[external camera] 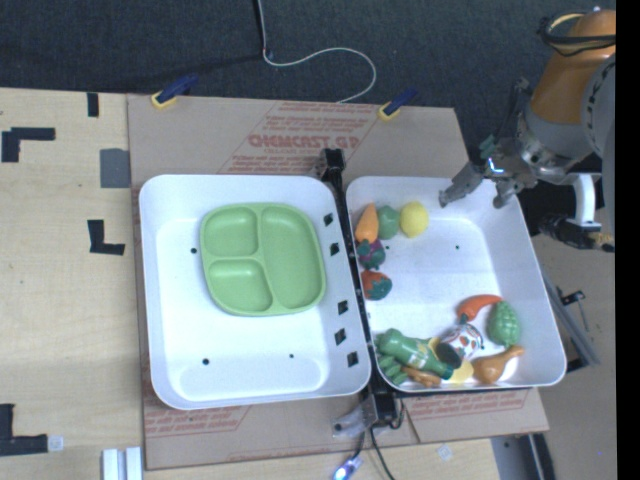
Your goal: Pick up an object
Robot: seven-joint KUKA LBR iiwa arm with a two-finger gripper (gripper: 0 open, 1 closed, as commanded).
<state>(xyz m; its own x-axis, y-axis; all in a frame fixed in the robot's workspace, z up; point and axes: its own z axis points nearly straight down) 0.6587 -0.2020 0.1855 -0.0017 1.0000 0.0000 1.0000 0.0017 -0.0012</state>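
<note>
My arm comes in over the right bin's (pixel 530 258) far right corner, gripper (pixel 480 183) tilted down-left, jaws spread and holding nothing. The carrot (pixel 366 222) lies against that bin's left wall near its far edge, long axis running far-to-near, beside a yellow ball (pixel 414 219).

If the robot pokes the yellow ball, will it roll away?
Probably. The yellow ball looks round and smooth, so it likely rolls easily. The carrot beside it and the bin walls would likely stop it soon.
</note>
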